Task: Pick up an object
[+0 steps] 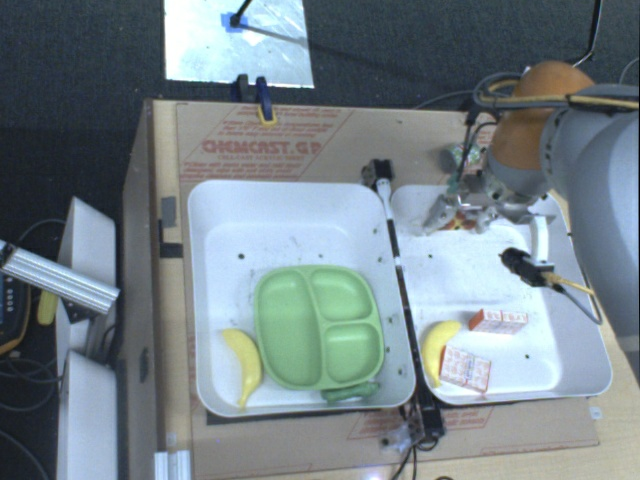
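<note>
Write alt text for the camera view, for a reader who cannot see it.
A grey robot arm reaches from the right, its gripper low over the far end of the right bin, which holds a banana and two small boxes. The left bin holds a green divided tray and another banana.

I see the gripper [452, 215] low over the right bin's [575, 368] far-left corner, 2 small boxes [498, 319] [465, 369] and a banana [437, 346] near, and the left bin's [215, 218] green tray [318, 326] beside another banana [243, 363].
</note>
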Controlling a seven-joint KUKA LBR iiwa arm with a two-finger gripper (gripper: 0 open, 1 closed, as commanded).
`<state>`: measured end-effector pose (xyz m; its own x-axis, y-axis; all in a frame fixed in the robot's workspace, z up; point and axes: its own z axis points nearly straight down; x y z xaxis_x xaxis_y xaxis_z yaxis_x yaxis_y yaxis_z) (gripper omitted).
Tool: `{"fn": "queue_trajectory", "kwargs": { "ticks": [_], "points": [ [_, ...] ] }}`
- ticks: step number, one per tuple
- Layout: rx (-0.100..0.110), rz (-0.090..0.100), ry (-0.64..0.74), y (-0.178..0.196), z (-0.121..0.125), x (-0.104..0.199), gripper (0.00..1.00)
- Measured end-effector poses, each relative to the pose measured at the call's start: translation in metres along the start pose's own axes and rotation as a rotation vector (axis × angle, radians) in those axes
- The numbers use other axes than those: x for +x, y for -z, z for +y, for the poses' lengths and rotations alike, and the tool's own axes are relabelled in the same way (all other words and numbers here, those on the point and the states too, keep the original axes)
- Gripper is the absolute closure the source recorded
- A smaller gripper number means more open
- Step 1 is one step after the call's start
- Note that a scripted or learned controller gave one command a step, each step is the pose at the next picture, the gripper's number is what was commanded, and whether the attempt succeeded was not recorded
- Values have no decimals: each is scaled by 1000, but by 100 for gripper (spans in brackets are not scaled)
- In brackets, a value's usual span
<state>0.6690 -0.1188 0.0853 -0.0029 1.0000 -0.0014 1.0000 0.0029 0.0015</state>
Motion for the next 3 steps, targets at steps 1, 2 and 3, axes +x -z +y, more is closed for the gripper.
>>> {"fn": "queue_trajectory", "kwargs": {
  "ticks": [1, 2, 3],
  "points": [
    [0, 0, 0, 0, 0, 2, 0],
    [0, -1, 1, 0, 0, 9, 0],
    [0, 0, -2, 0, 0, -3, 0]
  ]
}}
